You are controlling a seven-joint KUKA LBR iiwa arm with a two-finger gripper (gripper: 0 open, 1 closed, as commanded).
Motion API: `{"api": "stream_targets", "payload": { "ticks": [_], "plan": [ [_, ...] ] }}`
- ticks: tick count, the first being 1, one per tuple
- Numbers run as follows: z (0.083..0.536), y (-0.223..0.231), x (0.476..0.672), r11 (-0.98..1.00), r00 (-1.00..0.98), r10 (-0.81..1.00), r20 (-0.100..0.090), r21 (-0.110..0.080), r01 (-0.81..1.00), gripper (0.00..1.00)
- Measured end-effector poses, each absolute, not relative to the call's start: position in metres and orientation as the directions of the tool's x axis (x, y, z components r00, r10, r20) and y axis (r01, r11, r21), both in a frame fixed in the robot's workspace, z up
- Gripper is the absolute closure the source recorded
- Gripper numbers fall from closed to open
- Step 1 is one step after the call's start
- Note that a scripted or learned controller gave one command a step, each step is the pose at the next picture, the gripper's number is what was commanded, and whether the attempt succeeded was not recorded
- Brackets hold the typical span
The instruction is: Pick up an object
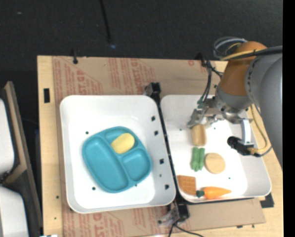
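Your claw sits low in the right bin, at its far end, touching the top of a tan roll; you cannot tell its opening. Nearer lie a green pod, a round cracker, a waffle and a carrot. In the left bin, a blue tray holds a yellow lump.

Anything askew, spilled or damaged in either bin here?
Nothing spilled or broken. The one oddity is the orange carrot, which lies on the right bin's near rim beside the waffle piece. The blue tray sits at a slant, holding a yellow item.
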State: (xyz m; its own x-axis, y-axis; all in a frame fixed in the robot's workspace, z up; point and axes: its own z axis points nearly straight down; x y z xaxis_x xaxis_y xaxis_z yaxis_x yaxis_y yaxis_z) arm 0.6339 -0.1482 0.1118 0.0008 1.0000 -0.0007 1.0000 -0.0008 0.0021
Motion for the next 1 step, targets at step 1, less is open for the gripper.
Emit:
{"api": "stream_targets", "payload": {
  "ticks": [1],
  "plan": [
    [0.1648, -0.1005, 0.6256, 0.003, -0.003, 1.0, 0.0, 0.004, 1.0, 1.0]
  ]
}}
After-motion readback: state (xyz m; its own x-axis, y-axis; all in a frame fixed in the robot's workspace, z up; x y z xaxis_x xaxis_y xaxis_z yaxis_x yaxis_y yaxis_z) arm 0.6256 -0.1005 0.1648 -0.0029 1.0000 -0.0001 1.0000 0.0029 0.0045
